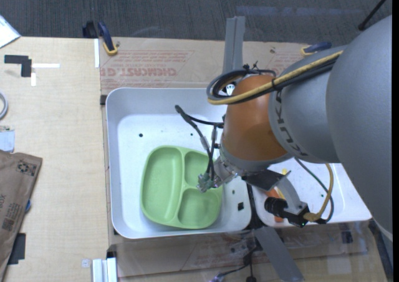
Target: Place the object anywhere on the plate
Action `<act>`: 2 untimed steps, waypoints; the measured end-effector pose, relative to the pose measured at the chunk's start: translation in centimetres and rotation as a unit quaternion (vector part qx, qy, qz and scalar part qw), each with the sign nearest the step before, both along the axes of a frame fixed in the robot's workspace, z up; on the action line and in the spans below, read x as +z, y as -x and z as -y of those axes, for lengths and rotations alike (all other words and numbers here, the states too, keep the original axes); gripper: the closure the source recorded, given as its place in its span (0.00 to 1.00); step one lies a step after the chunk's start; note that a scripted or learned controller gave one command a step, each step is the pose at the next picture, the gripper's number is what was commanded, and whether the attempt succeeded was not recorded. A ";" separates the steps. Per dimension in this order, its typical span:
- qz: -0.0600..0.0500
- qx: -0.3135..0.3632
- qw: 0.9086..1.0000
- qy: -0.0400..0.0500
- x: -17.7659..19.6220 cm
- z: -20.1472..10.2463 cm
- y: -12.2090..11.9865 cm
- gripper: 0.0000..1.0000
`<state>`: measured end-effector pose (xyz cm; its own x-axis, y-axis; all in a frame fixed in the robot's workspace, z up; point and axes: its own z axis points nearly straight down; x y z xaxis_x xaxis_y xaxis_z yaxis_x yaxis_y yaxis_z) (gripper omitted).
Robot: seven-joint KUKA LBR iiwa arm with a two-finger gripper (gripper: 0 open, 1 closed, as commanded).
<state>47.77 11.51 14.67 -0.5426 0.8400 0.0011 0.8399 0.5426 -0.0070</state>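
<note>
gripper (206,182) low over right compartments of green divided plate (167,188) in left bin (124,125); finger state and held item too small to tell; arm (299,118) reaches from right.

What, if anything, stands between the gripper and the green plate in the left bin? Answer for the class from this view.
Nothing visible does. The gripper hangs directly over the right side of the green plate, near the ridge between its compartments, in the left bin. Whether it carries an object cannot be made out.
</note>
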 end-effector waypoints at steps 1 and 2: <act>0.000 0.049 0.999 0.000 0.3 -10.6 0.0 1.00; 0.000 0.163 0.987 -0.001 0.6 -5.5 0.0 1.00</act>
<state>47.81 17.05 15.26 -0.7836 0.6212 0.0027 0.6212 0.7836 -0.0063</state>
